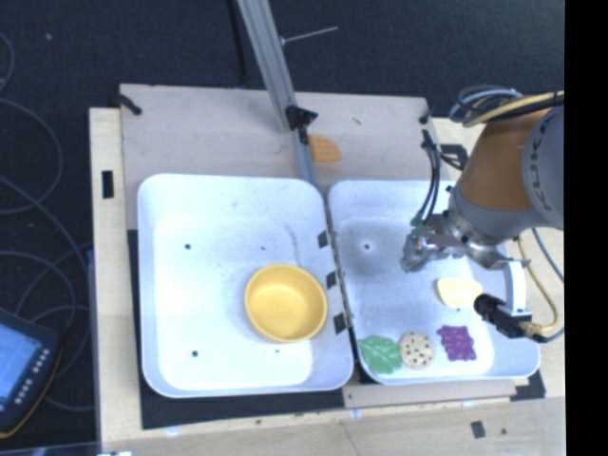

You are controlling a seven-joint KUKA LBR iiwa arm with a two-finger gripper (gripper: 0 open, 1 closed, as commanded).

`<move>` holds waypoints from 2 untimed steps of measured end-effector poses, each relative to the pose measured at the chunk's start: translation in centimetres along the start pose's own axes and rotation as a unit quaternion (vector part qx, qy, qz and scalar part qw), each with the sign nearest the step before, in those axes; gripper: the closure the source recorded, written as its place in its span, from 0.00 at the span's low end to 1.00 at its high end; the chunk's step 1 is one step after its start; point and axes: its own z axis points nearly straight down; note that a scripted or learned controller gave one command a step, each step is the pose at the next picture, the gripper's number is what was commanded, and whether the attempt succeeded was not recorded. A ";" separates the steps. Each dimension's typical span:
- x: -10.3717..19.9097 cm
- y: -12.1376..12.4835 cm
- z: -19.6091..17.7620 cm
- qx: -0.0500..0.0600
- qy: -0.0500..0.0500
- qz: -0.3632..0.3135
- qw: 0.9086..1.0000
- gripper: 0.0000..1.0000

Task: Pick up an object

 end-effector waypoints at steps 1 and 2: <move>0.8 0.6 -5.0 0.000 0.000 -0.001 1.000 1.00; 0.7 0.9 -10.4 0.000 0.000 -0.001 1.000 1.00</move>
